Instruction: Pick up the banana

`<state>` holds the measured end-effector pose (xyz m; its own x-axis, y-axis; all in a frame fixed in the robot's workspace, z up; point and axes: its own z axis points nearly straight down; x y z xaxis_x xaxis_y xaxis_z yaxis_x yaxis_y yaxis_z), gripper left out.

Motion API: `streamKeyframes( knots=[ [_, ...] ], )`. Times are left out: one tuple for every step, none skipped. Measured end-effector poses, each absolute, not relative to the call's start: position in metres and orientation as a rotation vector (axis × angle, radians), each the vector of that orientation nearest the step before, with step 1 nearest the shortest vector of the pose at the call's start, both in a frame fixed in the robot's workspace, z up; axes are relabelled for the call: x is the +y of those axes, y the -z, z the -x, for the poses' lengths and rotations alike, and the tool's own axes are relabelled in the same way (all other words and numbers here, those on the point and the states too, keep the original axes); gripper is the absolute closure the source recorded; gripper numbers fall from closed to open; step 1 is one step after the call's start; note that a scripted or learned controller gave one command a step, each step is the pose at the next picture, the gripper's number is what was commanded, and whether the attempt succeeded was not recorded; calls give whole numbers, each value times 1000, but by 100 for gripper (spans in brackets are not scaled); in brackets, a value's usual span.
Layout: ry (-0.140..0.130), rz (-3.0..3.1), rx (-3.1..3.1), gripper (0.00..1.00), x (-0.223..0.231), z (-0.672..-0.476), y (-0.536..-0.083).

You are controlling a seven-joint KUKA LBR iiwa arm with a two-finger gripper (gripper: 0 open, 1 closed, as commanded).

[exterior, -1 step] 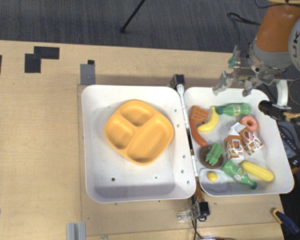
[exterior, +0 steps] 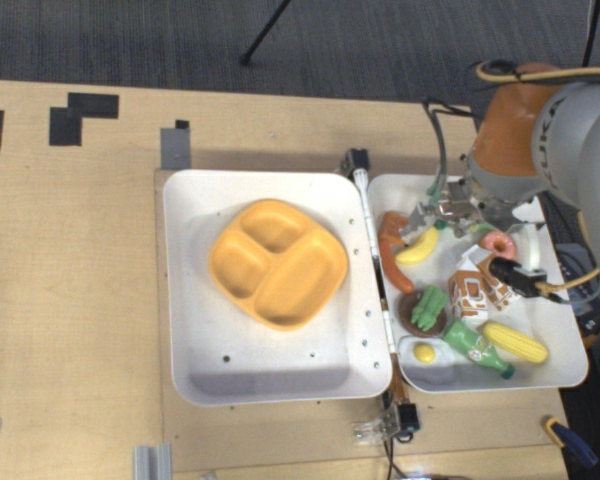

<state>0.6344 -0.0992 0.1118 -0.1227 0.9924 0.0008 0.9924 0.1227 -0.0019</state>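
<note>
Nearest us in the right bin (exterior: 570,373) lie a corn cob (exterior: 516,343), a green bottle (exterior: 475,348) and a green leafy toy (exterior: 431,307), crowded together. Farther in, the banana (exterior: 418,249) rests on the bin floor, touching a long orange sausage (exterior: 392,252) on its left. The jaws (exterior: 442,215) hang just above the banana's upper end; we think they are spread, though the metal blurs there, and nothing sits between them.

The risk we see: coming down at the tip, the jaws could pinch only the end (a curved, slick toy) and let it swivel out, or snag the sausage. The left bin (exterior: 180,268), holding the yellow divided plate (exterior: 278,263), plays no part.
</note>
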Motion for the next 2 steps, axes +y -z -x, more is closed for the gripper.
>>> streamKeyframes(
  knots=[
    [3,1776,-2589,0,-97,-646,-93],
    [17,1777,-2605,100,-95,-650,-105]
  ],
)
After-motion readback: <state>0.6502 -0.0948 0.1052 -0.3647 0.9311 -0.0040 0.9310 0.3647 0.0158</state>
